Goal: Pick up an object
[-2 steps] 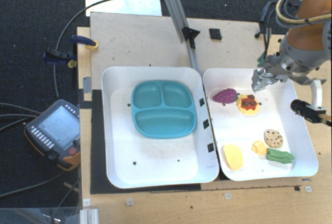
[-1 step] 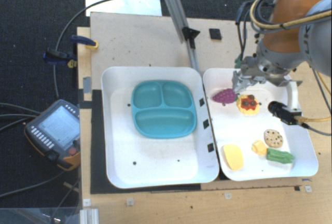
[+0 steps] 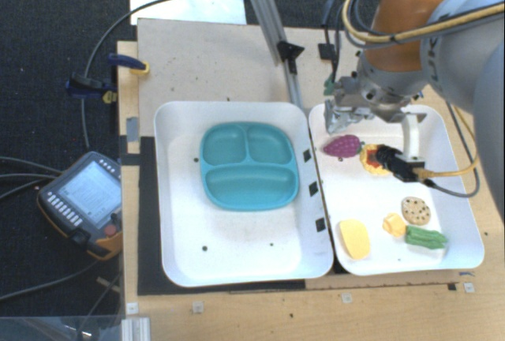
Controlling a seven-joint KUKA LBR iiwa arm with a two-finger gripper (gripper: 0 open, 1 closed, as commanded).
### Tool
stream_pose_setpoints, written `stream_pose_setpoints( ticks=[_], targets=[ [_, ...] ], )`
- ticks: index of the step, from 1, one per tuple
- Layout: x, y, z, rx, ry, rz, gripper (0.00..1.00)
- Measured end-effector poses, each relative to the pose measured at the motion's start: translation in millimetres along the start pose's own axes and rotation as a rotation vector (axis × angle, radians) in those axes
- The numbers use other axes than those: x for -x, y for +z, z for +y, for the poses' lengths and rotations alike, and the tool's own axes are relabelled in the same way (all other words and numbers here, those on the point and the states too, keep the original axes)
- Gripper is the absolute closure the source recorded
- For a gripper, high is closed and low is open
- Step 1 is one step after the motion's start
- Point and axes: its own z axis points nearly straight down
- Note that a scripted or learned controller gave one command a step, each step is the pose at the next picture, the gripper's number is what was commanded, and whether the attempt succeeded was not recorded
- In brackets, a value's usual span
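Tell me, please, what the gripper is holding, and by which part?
Nothing that can be seen: the gripper hangs just above the purple toy in the right bin.

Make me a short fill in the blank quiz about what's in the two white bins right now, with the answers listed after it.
1. The teal divided plate lies in the ____ bin of the camera view.
2. The purple toy lies just below the gripper in the ____ bin.
3. The round speckled cookie sits just above the ____ toy near that bin's lower right corner.
4. The flat ____ piece lies near the right bin's lower left corner.

Answers: left; right; green; yellow
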Motion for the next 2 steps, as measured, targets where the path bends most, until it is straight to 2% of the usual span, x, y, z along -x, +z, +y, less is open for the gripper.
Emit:
stream_pose_setpoints(
  ticks=[2],
  targets=[
    [-105.4, -3.0, 18.2, 0.000, 0.000, 0.000, 1.00]
  ],
)
